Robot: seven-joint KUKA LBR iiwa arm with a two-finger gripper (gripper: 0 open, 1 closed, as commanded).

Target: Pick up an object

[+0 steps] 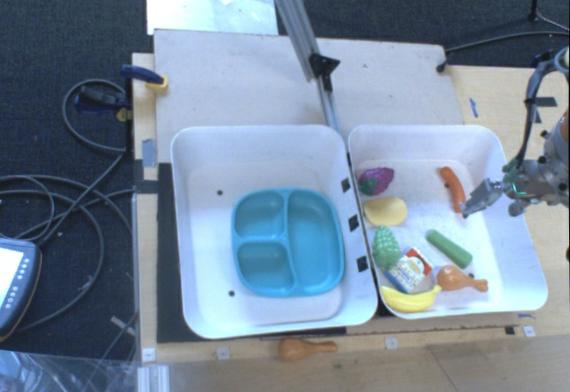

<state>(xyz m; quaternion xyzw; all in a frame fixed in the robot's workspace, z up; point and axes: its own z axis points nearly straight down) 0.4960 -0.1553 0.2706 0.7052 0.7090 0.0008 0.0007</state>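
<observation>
The right bin [499,145] holds several toy foods: a purple piece [376,178], a yellow lump [385,211], an orange sausage shape [451,187], a green cucumber [448,248], a bumpy green piece [386,247], a small printed carton [410,272], a banana [410,298] and an orange drumstick [460,279]. My gripper [492,205] hangs over the bin's right side, just right of the orange sausage shape and above the cucumber. Its fingers are spread open with nothing between them.
A blue divided plate [288,241] lies in the left bin [200,203]. An orange toy [307,347] lies on the bench in front of the bins. A slanted metal pole [294,16] ends at the wall between the bins. Cables lie on the floor at left.
</observation>
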